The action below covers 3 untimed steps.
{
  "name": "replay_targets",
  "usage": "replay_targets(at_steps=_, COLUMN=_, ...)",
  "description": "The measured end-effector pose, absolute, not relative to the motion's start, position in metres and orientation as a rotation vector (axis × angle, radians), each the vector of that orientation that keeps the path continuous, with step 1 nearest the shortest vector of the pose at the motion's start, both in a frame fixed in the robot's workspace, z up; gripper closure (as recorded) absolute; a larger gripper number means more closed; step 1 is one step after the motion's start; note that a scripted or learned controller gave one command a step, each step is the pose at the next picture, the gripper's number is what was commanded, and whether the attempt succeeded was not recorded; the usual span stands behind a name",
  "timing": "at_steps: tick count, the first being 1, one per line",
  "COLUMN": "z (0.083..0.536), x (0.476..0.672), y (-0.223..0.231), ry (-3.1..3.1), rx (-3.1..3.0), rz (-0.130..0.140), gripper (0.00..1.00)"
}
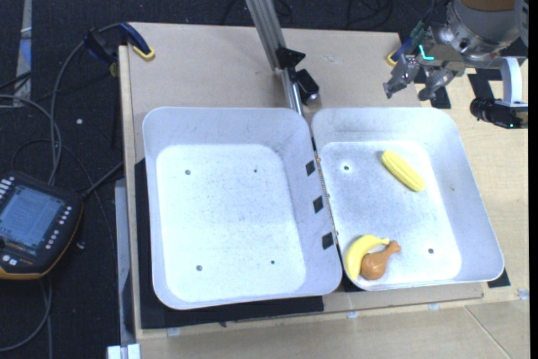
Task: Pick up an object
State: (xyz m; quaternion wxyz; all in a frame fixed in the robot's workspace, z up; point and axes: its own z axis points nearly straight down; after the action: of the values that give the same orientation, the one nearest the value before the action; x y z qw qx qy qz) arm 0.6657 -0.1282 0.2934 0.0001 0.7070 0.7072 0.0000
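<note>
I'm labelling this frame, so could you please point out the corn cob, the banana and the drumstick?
corn cob (pixel 403 171): camera view, middle of the cob.
banana (pixel 360 249): camera view, upper curve.
drumstick (pixel 375 262): camera view, meaty end.

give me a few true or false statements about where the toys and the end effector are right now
1. The corn cob lies in the right bin. True.
2. The banana lies in the left bin. False: it is in the right bin, at its near edge.
3. The drumstick touches the banana. True.
4. The end effector holds the corn cob. False: it hangs above the right bin's far rim with nothing between its fingers.
5. The corn cob rests against the drumstick. False: they lie apart.
</note>
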Motion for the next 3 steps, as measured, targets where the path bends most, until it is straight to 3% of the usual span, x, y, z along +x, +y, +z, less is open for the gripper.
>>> replay_targets(at_steps=1, z=0.293, x=0.666, y=-0.128, ry=2.222, rx=2.221, rz=0.000, gripper=0.00)
replay_targets(at_steps=3, z=0.178, x=0.667, y=-0.144, ry=2.223, rx=2.224, rz=-0.004, gripper=0.00)
